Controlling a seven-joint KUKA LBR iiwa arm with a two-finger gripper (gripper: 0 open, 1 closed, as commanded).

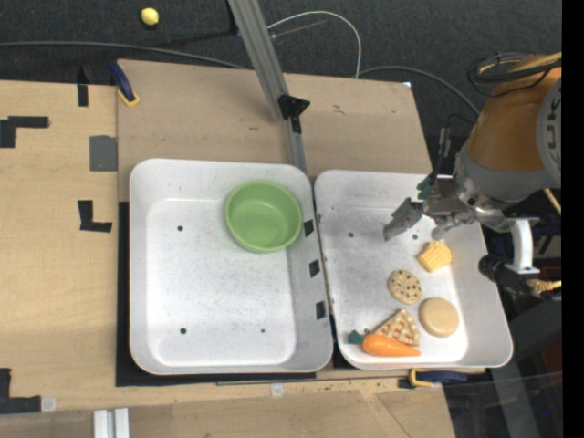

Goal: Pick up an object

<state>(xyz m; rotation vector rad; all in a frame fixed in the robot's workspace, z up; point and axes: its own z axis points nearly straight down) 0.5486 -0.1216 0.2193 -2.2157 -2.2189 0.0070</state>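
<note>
Corn (435,256) sits just under my gripper (422,226), fingers spread wide, nothing held; I fear they nudge it toward the cracker (404,286)

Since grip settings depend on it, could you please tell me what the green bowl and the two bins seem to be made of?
Green bowl: probably plastic, with a matte, uniform colour and a smooth moulded rim. Left bin and right bin: likely moulded white plastic, with rounded corners and dark speckles or scuffs; painted metal cannot be ruled out.

No legible text or labels anywhere (arm lettering cut off)
</note>
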